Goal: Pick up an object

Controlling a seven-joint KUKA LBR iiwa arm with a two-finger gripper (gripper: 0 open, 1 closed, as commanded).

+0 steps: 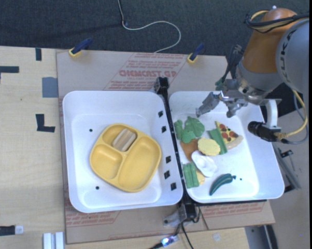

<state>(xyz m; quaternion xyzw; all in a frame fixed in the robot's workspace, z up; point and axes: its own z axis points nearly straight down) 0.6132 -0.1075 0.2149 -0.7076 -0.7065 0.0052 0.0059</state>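
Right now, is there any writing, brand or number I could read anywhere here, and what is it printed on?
"CHEMCAST GP" in red, upside down from this camera, on the brown cardboard sheet under the two bins.
Smaller red print beside it and along the sheet's lower edge: too blurred to read.
Dark letters on the arm's grey casing, possibly "KU": partly turned away, not read with certainty.
The bins, yellow plate and toy food carry no readable text.
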